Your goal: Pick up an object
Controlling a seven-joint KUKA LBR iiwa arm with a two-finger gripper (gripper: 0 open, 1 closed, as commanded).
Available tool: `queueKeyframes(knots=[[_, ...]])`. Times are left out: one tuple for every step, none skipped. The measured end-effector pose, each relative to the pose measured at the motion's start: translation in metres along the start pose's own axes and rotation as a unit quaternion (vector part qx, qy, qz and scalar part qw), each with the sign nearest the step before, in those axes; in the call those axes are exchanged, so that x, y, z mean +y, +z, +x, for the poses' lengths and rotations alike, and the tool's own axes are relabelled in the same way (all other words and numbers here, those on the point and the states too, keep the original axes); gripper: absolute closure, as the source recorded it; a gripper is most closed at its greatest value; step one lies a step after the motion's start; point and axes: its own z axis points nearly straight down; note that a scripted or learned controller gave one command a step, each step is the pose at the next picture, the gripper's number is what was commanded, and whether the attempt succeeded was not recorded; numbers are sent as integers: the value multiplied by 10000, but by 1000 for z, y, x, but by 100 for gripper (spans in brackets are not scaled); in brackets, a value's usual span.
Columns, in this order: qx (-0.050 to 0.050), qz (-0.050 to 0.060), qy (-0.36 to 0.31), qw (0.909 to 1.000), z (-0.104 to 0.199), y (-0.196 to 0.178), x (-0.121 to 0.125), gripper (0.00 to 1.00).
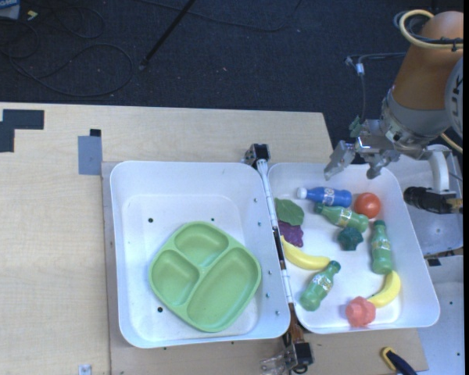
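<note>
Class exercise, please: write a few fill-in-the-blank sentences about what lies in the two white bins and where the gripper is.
1. The green divided plate lies in the ____ bin.
2. The blue bottle lies beside a ____ tomato.
3. The right bin holds ____ bananas.
4. The gripper hangs over the right bin's ____ edge.

Missing words: left; red; two; far

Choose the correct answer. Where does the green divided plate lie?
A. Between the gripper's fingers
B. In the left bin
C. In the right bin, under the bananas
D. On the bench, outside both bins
B: the green divided plate lies flat on the floor of the left bin, while the bottles and toy fruits are in the right bin.
</note>
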Motion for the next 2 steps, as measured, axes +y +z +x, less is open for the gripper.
queueKeyframes(knots=[[5,15,14,10000,-28,150,3,0],[-1,-5,1,10000,-35,159,-17,0]])
